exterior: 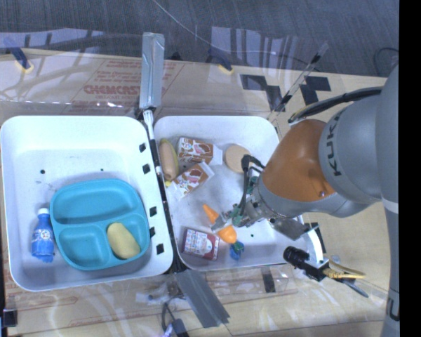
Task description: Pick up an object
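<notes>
Carrot [210, 213], a small orange piece lying in the right bin [217, 126] with its long axis slanting up-left to down-right, sits just left of the gripper [240, 215], whose fingers I cannot tell apart or together, so the reach is short and leftward.

lab bench — KUKA arm [351, 160] | two white bins [14, 188] — taped plastic sheeting [91, 69]

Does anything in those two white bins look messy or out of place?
Nothing looks spilled or broken. The right bin is a loose jumble, its snack packets lying askew, while the left bin's blue tray neatly holds a yellow lemon-like piece.
</notes>
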`<state>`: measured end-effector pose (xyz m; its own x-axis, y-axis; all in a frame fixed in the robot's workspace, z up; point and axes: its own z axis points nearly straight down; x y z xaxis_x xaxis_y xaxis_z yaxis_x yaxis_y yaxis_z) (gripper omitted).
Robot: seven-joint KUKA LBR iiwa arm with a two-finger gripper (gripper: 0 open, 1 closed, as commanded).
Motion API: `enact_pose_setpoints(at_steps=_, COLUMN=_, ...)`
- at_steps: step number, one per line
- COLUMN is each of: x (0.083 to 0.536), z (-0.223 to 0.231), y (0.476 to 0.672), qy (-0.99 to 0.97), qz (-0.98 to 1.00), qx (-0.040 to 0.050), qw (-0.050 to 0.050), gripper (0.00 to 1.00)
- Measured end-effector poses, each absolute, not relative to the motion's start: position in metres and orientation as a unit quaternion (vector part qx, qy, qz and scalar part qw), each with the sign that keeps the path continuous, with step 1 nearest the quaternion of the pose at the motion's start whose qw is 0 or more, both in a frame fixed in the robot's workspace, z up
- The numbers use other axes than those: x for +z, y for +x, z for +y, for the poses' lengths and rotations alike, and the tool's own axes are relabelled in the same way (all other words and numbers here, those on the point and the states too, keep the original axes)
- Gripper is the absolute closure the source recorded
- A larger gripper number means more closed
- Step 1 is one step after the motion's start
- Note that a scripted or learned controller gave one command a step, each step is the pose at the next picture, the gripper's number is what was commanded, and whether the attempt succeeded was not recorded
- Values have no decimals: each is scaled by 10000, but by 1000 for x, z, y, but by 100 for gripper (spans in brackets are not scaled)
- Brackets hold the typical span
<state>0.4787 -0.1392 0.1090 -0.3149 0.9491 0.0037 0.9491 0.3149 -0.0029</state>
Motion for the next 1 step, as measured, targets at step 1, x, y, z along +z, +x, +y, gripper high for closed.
enact_pose_setpoints(at_steps=1, x=134, z=-199, y=482, qy=-6420, qz=-7667, qx=17, qw=14, gripper=100)
